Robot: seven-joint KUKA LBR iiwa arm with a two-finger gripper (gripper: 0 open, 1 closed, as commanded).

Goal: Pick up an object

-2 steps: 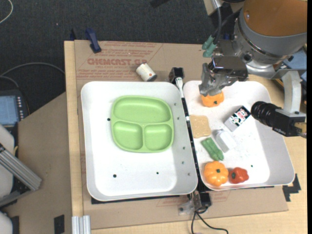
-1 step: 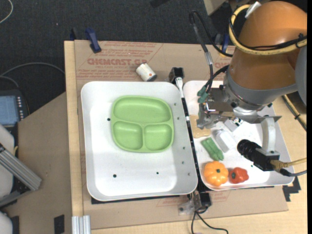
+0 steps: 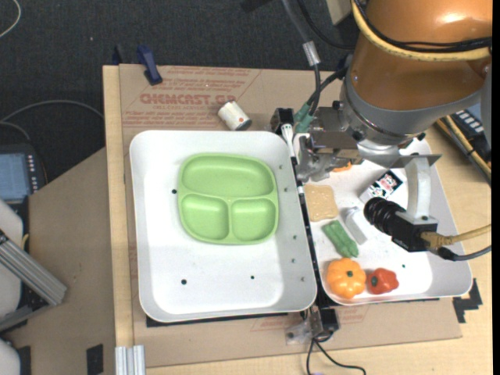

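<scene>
— So, where does your gripper sit?

— My gripper [image 3: 319,162] hangs low over the far left corner of the right bin [image 3: 447,286], close to the wall beside the left bin [image 3: 211,280]. My own wrist covers it from above, so I cannot tell whether it is wide, narrow or holding anything.

— What is there to pick?

— Just near of the gripper lies a flat tan square [image 3: 319,201]. Nearer again is a green pod [image 3: 341,238], with a small grey piece [image 3: 355,225] beside it on the right. At the near edge an orange pepper [image 3: 345,278] and a red pepper [image 3: 381,280] sit touching, orange on the left. A black, white and red card [image 3: 385,184] lies to the right of the tan square.

— And the other bin?

— A green divided plate [image 3: 228,198] rests in its far half. Beyond that bin, on the cardboard sheet [image 3: 187,92], lie a small white roll [image 3: 233,116] and, at the far left corner, a blue clip [image 3: 148,63].
</scene>
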